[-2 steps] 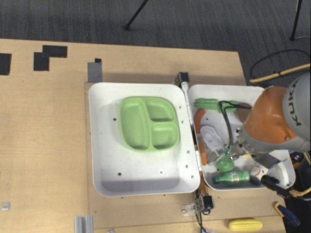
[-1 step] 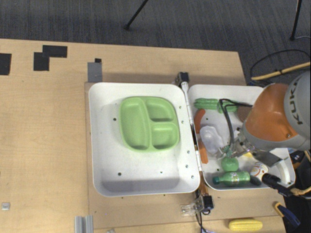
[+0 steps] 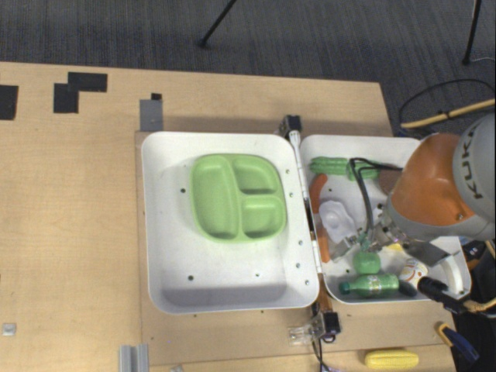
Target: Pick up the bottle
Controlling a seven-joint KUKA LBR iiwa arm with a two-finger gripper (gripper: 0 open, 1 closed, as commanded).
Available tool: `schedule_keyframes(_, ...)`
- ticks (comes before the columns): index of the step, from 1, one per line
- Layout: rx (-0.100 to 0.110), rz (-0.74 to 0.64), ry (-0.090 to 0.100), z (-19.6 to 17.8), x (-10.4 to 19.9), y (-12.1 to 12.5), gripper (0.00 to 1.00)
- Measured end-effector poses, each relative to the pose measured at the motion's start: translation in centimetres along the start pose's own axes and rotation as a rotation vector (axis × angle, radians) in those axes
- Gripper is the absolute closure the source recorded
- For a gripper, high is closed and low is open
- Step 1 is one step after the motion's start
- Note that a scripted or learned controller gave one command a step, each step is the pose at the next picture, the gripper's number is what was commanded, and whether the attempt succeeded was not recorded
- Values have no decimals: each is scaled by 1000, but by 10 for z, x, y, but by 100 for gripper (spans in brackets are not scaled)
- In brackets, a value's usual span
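We find the hand (image 3: pixel 370 241) low in the right bin (image 3: pixel 341 147); its state we cannot tell. We advise centring over the bottle (image 3: pixel 370 285) before closing.

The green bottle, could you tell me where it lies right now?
The green bottle lies on its side along the near edge of the right bin, just below the end effector.

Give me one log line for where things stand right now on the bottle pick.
stage: reaching into right bin | gripper: low over clutter, just above green bottle | bottle: lying flat at near wall, not held | left bin: green divided plate
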State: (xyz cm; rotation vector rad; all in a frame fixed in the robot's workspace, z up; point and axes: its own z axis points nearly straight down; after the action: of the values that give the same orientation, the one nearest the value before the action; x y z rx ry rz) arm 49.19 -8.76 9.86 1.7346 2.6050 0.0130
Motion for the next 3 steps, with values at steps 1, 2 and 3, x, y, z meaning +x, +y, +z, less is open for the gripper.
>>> schedule_keyframes(1, 10, 455, 5, 12, -2, -5, 0)
schedule_keyframes(2, 1, 79, -2, 11, -8, -5, 0)
schedule_keyframes(3, 0, 76, -1, 0, -8, -3, 100)
